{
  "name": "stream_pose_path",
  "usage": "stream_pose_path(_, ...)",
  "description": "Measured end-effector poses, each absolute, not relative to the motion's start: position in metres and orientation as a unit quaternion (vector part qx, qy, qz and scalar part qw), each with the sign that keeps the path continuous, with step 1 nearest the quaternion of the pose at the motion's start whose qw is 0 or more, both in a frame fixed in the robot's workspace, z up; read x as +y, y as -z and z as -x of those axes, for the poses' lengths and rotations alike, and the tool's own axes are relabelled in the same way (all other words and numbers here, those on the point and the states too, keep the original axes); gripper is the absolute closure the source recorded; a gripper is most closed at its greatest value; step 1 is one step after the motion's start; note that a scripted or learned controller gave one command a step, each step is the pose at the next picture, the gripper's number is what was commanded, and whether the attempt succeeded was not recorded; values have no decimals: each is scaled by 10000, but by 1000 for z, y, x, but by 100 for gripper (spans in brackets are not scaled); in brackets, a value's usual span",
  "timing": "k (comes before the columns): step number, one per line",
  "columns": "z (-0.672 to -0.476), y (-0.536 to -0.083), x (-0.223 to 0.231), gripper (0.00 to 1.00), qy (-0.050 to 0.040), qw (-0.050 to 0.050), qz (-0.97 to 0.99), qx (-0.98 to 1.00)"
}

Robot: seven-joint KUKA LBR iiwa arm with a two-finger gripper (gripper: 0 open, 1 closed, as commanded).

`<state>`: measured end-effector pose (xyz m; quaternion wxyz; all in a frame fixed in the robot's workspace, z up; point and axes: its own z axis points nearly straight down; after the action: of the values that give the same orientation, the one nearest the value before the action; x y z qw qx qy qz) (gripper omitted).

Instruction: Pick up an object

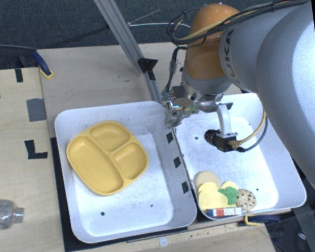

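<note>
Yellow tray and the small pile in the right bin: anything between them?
Nothing loose between tray and pile: just bare left-bin floor and the bins' adjoining walls, in the camera view.

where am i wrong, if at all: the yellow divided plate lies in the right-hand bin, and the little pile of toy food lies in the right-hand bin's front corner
One thing is off: the yellow divided plate lies in the left-hand bin, not the right-hand one, as the camera view shows. The little pile of toy food does lie in the front corner of the right-hand bin.
</note>
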<state>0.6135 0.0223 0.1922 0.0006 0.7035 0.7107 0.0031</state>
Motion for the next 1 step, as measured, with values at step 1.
stream_pose_path(1, -538, -188, 35, 100, 26, -29, -7068, 7074)
